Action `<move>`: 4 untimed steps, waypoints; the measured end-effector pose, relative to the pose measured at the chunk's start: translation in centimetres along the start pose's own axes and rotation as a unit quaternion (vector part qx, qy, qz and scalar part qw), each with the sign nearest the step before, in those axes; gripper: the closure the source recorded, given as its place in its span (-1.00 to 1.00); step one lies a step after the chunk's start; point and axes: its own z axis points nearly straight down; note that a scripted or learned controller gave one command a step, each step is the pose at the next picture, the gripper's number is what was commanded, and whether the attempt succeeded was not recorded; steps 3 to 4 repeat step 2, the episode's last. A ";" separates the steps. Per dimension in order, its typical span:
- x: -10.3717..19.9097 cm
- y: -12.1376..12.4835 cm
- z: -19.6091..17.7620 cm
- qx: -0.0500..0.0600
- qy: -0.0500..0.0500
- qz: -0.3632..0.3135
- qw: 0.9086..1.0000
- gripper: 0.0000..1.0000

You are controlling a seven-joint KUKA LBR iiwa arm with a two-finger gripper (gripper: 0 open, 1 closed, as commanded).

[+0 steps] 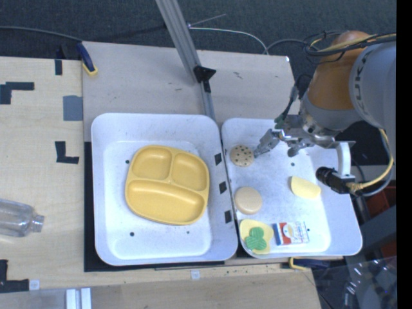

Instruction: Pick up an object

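Note:
My gripper (pixel 278 148) hangs over the back of the right bin (pixel 341 227), open, with nothing between its fingers. One finger (pixel 263 146) points toward a speckled brown cookie (pixel 241 155) just to its left, not touching it. In the same bin lie a round beige bun (pixel 248 200), a yellow wedge (pixel 305 187), a green toy on a small yellow disc (pixel 256 237) and a small printed carton (pixel 291 233).
The left bin (pixel 109 172) holds a yellow divided plate (pixel 168 184). A slanted metal rail (pixel 183 34) runs down to the bins' back edge. A clear plastic bottle (pixel 16 217) lies on the bench at far left.

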 end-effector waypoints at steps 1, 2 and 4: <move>-5.7 -7.5 7.5 0.006 -0.001 0.005 1.000 -1.00; -6.7 -10.6 -5.1 -0.003 -0.002 0.002 1.000 -1.00; -6.7 -10.6 -5.1 -0.003 -0.002 0.002 1.000 -1.00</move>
